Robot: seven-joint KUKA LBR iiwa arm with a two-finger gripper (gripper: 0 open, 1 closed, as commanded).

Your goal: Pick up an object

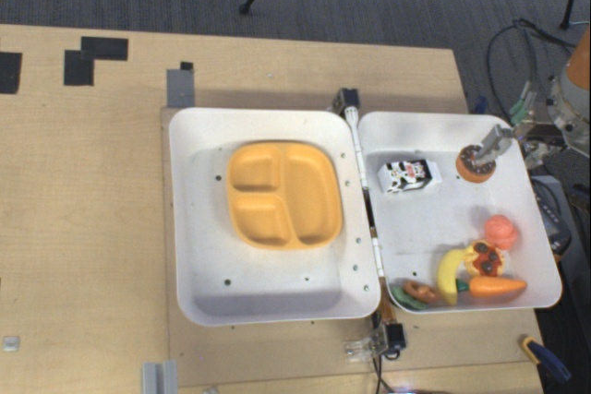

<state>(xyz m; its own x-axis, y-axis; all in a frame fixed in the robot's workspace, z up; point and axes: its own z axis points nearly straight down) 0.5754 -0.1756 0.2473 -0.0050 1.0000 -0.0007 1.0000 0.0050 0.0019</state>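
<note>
My gripper (492, 144) reaches in from the right edge over the far right corner of the right bin (434, 217). Its tip is right at a small round brown and orange piece (475, 165), and I cannot tell whether it touches it. A black and white carton (407, 174) lies to the left of that piece. Lower in the bin are a pink ball (500, 231), a yellow banana (450, 273), an orange carrot (497, 287), a small red piece (487, 259) and a brown piece on a green dish (417, 292).
The left bin (199, 226) holds a yellow divided plate (282, 195). The rim between the two bins (362, 198) runs down the middle. Cables and the arm's base crowd the right side outside the bench.
</note>
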